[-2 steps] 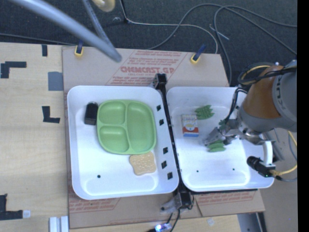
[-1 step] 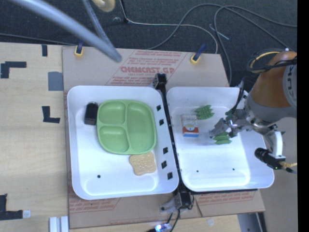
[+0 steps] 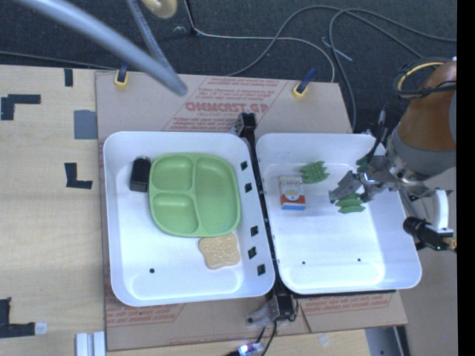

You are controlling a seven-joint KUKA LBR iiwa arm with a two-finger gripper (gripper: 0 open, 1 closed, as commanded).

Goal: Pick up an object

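We are looking at a small green piece (image 3: pixel 350 205) lying at about three o'clock in the right bin (image 3: pixel 326 273), and we are judging it the likeliest pick. The gripper (image 3: pixel 347 190) is hovering right over it, its tip just toward twelve o'clock of the piece, whose long axis is running nine to three. Whether the tool is apart or together we cannot tell. Toward ten o'clock a second green piece (image 3: pixel 315 172) is lying, and at nine o'clock a little carton (image 3: pixel 292 192) with unreadable print. The cardboard (image 3: pixel 223 99) behind is reading roughly "CHEMCAST", in red.
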